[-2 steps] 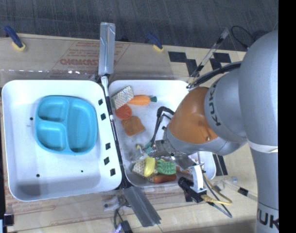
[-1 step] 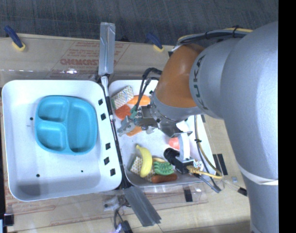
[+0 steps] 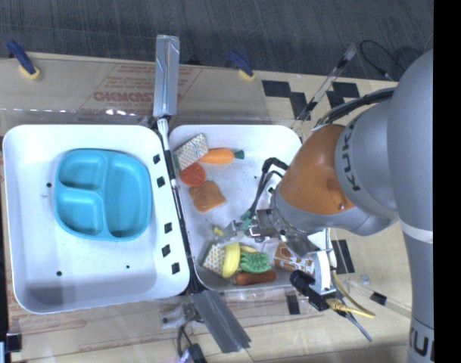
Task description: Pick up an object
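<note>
The right bin (image 3: 279, 138) holds several toy foods. A carrot (image 3: 217, 156), a waffle-like piece (image 3: 191, 151), a red tomato (image 3: 191, 175) and an orange bread piece (image 3: 207, 196) lie in its far left part. A yellow banana (image 3: 231, 259), a green piece (image 3: 254, 262), a brown sausage (image 3: 253, 277) and a cracker (image 3: 214, 258) crowd its near edge. My gripper (image 3: 249, 229) hangs low over the bin's near middle, just above the banana, under the arm's orange band (image 3: 313, 184).
The left bin (image 3: 26, 225) carries a blue divided tray (image 3: 104, 193). A grey divider bar (image 3: 166, 74) runs between the bins. An orange packet (image 3: 294, 260) lies under the arm at the right bin's near right. Blue clamps (image 3: 23, 59) sit on the bench's far edge.
</note>
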Available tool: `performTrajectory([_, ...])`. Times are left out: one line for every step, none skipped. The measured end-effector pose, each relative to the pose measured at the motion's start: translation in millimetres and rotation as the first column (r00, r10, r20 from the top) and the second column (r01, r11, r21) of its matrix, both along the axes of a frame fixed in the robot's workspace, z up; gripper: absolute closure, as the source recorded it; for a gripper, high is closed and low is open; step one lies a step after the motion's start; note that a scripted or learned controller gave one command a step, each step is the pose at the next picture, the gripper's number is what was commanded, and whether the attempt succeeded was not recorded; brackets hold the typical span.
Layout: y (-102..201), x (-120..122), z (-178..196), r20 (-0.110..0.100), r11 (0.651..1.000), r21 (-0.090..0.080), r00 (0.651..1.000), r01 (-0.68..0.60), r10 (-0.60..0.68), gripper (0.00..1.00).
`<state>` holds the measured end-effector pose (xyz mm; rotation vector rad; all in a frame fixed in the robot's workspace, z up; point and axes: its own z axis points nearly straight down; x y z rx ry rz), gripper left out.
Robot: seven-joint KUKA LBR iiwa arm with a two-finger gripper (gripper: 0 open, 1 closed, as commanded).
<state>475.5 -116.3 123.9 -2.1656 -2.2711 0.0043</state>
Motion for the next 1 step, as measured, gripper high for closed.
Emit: performTrajectory([0.9, 1.0, 9.7, 0.000, 1.000, 0.001, 1.000, -0.005, 0.005, 1.00])
